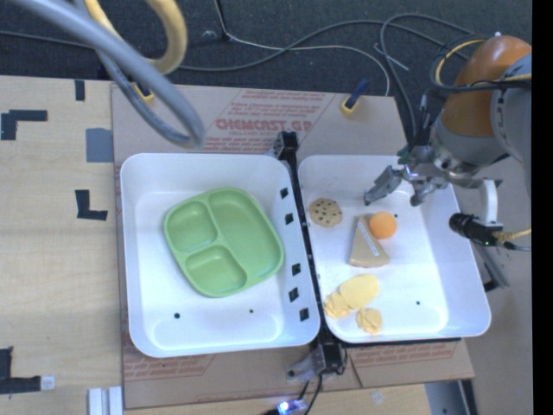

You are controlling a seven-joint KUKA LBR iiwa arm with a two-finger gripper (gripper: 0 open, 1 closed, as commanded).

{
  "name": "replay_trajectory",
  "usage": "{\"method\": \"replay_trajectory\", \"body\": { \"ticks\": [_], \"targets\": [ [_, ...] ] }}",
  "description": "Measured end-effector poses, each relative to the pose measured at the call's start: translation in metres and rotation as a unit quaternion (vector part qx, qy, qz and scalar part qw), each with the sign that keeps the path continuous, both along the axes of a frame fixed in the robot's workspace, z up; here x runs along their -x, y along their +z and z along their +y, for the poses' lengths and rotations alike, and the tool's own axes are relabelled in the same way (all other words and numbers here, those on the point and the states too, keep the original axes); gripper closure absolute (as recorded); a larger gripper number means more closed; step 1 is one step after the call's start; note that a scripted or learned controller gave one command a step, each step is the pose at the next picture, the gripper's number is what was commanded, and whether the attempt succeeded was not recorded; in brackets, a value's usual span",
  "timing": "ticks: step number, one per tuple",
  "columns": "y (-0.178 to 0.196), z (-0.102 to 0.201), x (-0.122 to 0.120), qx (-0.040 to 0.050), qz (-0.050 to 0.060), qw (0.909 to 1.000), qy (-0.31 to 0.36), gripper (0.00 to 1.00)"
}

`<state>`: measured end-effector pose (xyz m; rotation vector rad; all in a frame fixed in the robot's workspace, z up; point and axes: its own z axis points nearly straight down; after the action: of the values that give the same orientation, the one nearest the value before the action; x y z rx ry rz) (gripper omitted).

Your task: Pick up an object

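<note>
Here, claw (399, 188) spread wide and holding nothing, poised over the right bin (449, 314) near its far edge.

Below and just left of the fingertips, an orange ball (383, 225) touching the top of a tan wedge (367, 247); further left, a cookie (326, 212) close to the divider between bins. Nearer the front, yellow chips (354, 294) piled together, one smaller piece (370, 320) just beside them. Over in the left bin (143, 318), a green tray (223, 240) with three compartments, lying flat. Behind the bins on the tabletop (52, 266), cardboard (259, 115), cables, a grey hose (130, 63) and a yellow hose (168, 15). Nothing crowding the ball from above; wedge pressed against its underside.
</note>
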<state>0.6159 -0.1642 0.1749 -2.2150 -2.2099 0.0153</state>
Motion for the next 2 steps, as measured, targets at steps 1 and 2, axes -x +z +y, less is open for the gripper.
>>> {"method": "replay_trajectory", "body": {
  "ticks": [1, 2],
  "targets": [
    [0.009, 0.0, -0.003, 0.0012, -0.007, 1.0, 0.002, 0.0],
    [-0.034, -0.001, -0.004, 0.0016, -0.006, 1.0, 0.002, 0.0]
  ]
}}
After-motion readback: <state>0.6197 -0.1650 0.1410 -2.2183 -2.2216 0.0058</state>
